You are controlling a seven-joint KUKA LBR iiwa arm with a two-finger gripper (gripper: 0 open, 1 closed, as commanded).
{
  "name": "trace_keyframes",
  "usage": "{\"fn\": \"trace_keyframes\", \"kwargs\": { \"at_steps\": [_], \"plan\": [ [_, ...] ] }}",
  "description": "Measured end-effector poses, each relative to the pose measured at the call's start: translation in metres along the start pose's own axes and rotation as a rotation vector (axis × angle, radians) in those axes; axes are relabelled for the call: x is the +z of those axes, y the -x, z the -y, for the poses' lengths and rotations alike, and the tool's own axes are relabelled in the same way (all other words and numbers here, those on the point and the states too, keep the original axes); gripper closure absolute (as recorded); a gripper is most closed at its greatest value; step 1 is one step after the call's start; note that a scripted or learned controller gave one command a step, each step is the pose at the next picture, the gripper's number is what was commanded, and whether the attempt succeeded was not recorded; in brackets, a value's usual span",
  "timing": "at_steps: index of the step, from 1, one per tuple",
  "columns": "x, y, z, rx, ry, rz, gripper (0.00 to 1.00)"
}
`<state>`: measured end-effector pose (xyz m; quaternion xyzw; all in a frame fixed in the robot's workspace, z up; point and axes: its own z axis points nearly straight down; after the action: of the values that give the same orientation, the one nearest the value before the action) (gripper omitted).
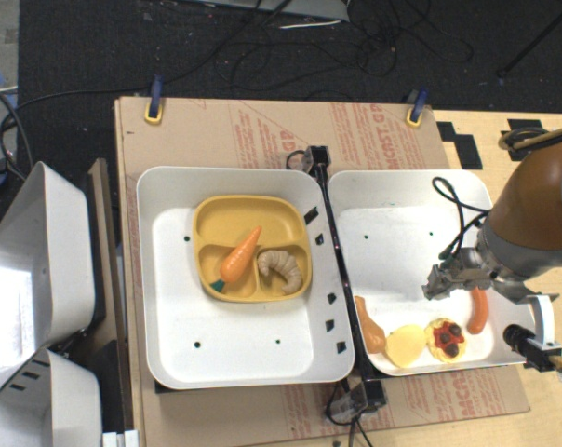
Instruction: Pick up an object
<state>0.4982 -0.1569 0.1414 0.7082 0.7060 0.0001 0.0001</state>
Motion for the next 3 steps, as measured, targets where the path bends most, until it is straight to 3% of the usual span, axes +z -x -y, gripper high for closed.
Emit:
{"fn": "trace_keyframes", "kwargs": {
  "at_steps": [2,3],
  "plan": [
    [-0.108,-0.009,-0.016,-0.008,0.006,0.002,1.0],
    [-0.119,-0.009,-0.017,-0.006,0.002,0.001,1.0]
  ]
}}
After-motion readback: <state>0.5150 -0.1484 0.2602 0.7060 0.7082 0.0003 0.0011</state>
